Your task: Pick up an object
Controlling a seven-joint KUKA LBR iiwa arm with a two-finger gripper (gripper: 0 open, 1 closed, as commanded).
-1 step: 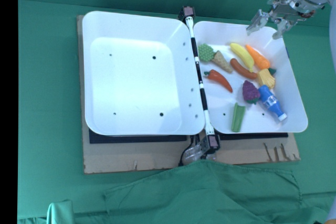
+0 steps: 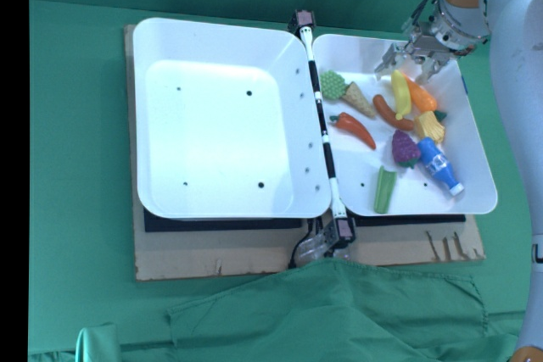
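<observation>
Reading across the right shallow white plastic bin (image 2: 484,197): a small toy ice-cream cone with a green scoop (image 2: 346,92) at 10 o'clock from the bin's middle, a red-orange plastic chilli pepper (image 2: 355,129) at 9 o'clock, a green plastic stick like a cucumber (image 2: 384,189) at 6 o'clock, a dark red toy sausage (image 2: 392,113), a purple plastic grape bunch (image 2: 405,148), a long yellow curved toy fruit (image 2: 400,93) at 1 o'clock, an orange toy carrot (image 2: 422,96) touching it, a pale yellow ridged toy (image 2: 431,125) and a blue-and-white toy bottle (image 2: 439,166) at 4 o'clock. Probably all light, hollow, stiff and somewhat slick, so apt to squirt from a pinch near a tapered end; better taken across the middle of the narrow width. Two-finger gripper (image 2: 411,64) above the yellow fruit's 12 o'clock tip, jaws spread wide and holding nothing. Crowded on the carrot side, freer on the 9 o'clock side. Smooth sloped bin walls, likely to let a nudged toy slide. To the left, the second white bin (image 2: 144,38) and a black-and-white bar (image 2: 321,119) between the 2; brown cardboard sheet (image 2: 212,267) beneath, green cloth (image 2: 339,309) at 6 o'clock.
</observation>
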